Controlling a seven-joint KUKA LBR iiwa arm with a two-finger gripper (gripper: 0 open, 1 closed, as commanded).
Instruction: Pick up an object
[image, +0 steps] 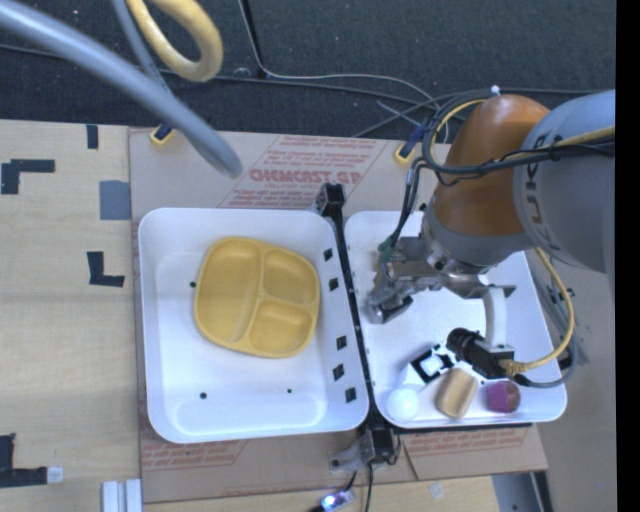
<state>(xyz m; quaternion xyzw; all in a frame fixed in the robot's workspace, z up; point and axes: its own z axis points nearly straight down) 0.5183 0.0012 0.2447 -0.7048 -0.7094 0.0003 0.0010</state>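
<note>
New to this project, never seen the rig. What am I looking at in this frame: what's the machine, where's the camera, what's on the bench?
One camera, fixed above the bench, looks down at a slant. The big grey and orange shape is the robot arm, reaching in from the right. Its pincer hangs low over the right bin, near the divider between the bins; whether it grips anything can't be told from here.

The left bin holds a yellow divided plate. In the right bin's near corner lie a white ball, a tan block, a purple piece and a black and white item.
</note>
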